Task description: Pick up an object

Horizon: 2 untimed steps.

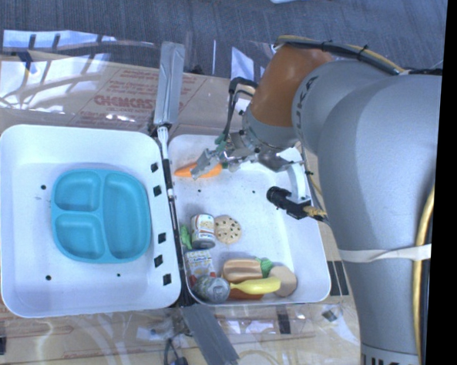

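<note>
A table (102,101) covered in cardboard and clear film carries two shallow white bins: the left bin (22,281) holds a turquoise three-compartment plastic tray (99,215), the right bin (315,276) a scatter of toy food. The grey arm's claw (213,163) sits at the right bin's upper left corner, over a small orange carrot-like piece (186,170) — whether its fingers are spread or pinching it I cannot tell. From here a grasp so near the wall could scrape the rim, or nudge the orange piece away. Lower down lie a small tin can (203,229), a round chocolate-chip cookie (227,229) and a hot dog bun with a yellow banana (253,278), partly overlapping — the heap's bottom items are hard to make out.
</note>
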Tool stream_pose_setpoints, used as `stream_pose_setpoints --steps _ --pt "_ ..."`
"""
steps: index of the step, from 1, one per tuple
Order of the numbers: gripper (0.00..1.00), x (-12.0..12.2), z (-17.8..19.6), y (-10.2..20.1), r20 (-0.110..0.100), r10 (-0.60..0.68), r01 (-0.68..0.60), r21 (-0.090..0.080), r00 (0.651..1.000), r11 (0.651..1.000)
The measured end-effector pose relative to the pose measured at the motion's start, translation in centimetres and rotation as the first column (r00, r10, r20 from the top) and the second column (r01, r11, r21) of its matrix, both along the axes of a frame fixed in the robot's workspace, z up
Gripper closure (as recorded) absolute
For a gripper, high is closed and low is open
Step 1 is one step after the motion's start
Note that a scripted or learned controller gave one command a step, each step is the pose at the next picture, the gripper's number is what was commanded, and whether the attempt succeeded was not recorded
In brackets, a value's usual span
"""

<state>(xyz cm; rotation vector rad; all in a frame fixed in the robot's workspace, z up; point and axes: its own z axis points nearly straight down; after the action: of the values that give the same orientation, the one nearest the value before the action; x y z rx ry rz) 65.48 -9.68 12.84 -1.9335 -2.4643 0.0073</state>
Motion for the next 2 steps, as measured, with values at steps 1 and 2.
stream_pose_setpoints --steps 1,2 --pt "0.0 -8.7 -3.8 -2.6 0.006 0.096 -0.096 -0.001 0.995 0.995" --pt "0.0 -14.1 -3.7 -1.5 0.007 0.079 -0.079 -0.001 0.997 0.997"
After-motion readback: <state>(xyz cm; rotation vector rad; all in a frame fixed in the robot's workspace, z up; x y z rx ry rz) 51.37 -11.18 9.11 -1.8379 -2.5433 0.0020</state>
